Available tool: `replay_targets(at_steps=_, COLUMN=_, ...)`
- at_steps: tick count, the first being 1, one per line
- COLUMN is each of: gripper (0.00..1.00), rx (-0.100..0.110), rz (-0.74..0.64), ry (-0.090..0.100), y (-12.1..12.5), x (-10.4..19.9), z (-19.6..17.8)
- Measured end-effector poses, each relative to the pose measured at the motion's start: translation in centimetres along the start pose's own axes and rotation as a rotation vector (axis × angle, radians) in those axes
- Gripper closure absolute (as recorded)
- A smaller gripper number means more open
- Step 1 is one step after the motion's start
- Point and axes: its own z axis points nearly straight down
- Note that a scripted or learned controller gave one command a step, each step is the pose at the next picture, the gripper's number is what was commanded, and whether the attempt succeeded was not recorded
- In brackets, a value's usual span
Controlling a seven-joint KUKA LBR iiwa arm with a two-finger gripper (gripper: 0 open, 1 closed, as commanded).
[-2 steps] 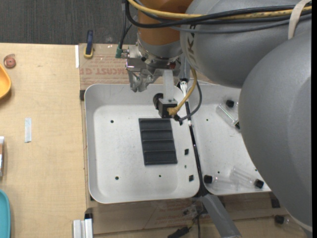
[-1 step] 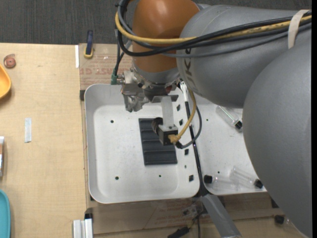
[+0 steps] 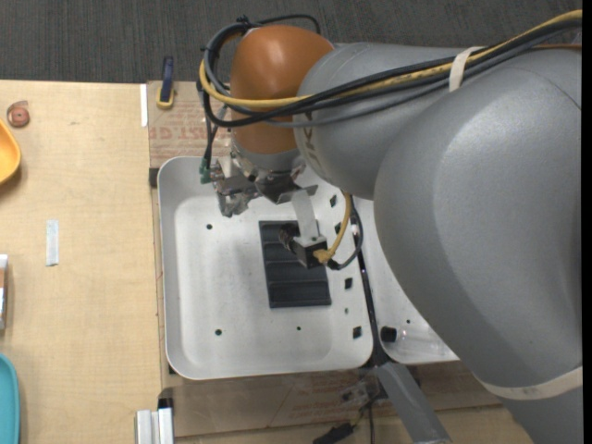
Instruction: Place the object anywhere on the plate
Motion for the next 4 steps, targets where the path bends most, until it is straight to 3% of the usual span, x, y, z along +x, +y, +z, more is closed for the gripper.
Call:
replay_targets(at_steps=1, gripper=1.00, rx=-0.001, rz=-0.057, ry=0.000, y=-3.9, x=1.1, z=-9.4)
replay_targets(at_steps=2, gripper=1.00, rx=0.001, rz=-0.116, ry=0.000, y=-5.6, x=1.1, z=-2.8)
replay_targets(at_steps=3, gripper=1.00, rx=0.002, rz=-0.156, ry=0.000, y=-13.7, x=2.9, z=1.9)
replay_targets(at_steps=4, gripper=0.00, rx=0.002, rz=-0.156, ry=0.000, y=-13.7, x=2.9, z=1.9)
